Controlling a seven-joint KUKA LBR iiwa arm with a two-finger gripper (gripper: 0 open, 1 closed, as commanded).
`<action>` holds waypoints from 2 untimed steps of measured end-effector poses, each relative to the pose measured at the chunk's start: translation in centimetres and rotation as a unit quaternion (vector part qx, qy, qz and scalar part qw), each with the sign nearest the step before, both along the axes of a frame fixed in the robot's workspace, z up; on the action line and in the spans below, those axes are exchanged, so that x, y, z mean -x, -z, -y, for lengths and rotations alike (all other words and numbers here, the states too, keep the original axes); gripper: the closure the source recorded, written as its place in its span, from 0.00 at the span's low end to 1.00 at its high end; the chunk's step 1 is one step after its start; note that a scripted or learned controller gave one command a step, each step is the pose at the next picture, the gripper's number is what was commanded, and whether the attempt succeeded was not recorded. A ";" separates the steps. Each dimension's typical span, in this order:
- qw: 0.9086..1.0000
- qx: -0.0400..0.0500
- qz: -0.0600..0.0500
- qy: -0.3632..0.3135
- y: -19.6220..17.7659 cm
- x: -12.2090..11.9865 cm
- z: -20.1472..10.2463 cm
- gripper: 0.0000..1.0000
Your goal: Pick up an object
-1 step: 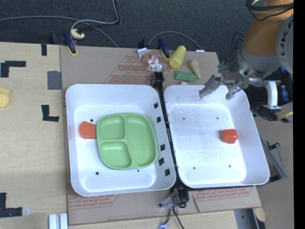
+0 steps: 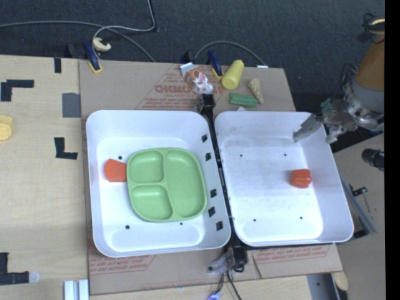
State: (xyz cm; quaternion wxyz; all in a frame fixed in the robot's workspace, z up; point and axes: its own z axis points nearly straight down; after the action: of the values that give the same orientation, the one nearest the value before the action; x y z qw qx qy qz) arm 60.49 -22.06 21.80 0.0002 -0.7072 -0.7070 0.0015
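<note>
A small orange-red block point(image 2: 300, 178) lies in the right bin point(image 2: 275, 230), towards its right side. My gripper point(image 2: 310, 128) hangs over the upper right corner of that bin, up and slightly right of the block and well apart from it, with nothing visibly held. The grey arm with its orange band point(image 2: 375, 67) comes in from the right edge. In the left bin point(image 2: 106, 230) a green divided plate point(image 2: 167, 184) lies flat, and an orange piece point(image 2: 115, 170) rests against its left rim.
Behind the bins, on the cardboard, lie a yellow cylinder point(image 2: 232, 74), a green piece point(image 2: 244, 100), a beige piece point(image 2: 255, 90) and a small printed packet point(image 2: 197, 80). Clips join the bins along the middle seam point(image 2: 215, 167). Cables run across the dark floor at the back.
</note>
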 end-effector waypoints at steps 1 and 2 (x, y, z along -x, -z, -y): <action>1.000 0.000 0.000 -0.001 1.3 0.9 0.1 0.00; 1.000 -0.001 0.001 0.000 12.4 3.2 0.2 0.00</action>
State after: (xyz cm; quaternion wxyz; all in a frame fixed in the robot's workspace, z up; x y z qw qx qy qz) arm 57.32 -22.31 9.41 0.0003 -0.7069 -0.7073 -0.0001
